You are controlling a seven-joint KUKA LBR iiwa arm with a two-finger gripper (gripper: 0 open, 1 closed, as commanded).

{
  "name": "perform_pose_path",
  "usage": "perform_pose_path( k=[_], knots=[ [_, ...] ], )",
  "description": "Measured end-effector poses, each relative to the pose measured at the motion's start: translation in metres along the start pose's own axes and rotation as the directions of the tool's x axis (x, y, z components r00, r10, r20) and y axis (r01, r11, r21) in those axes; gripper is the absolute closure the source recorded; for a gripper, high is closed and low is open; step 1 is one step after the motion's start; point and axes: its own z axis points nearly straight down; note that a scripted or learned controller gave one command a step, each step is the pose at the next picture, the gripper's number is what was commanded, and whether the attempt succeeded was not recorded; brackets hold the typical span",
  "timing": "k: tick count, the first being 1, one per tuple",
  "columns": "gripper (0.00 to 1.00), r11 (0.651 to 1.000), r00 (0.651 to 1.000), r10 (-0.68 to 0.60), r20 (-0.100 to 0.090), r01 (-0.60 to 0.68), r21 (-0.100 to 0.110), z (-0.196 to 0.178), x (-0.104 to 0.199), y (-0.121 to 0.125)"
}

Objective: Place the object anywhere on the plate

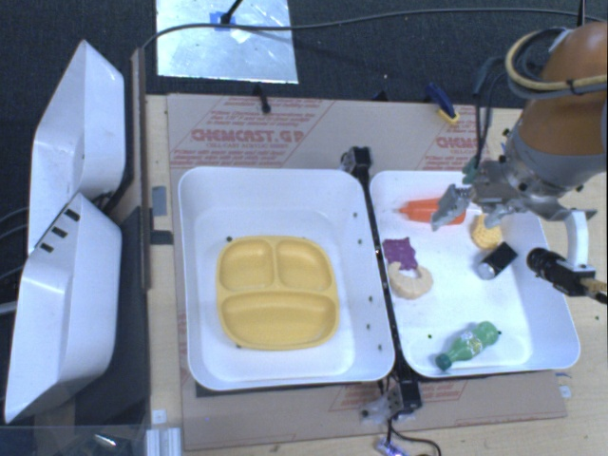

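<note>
Plate: yellow divided plate [277, 290], centre of left bin [190, 255].
Object: carrot-like orange piece [421, 209], far-left corner of right bin [551, 350].
Gripper [465, 207]: above the orange piece's right end; finger state cannot be told.
Handling: probably light, rigid, smooth plastic; grip across the middle.
Nearby: purple piece [400, 252], green bottle [468, 344].

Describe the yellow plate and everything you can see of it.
The yellow plate is a rounded rectangle, plastic by its look, split by raised ridges into three compartments: two smaller ones at the far side and one long one at the near side. It lies flat and upright on the floor of the left white bin, roughly centred, apart from the bin walls. Nothing lies in any compartment, and nothing else touches it.
</note>
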Motion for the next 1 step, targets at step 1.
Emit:
perform_pose_path(
  k=[1],
  knots=[
    [0.0,1.0,1.0,0.001,0.0,-0.001,-0.002,-0.0647,0.0165,-0.0151]
  ],
)
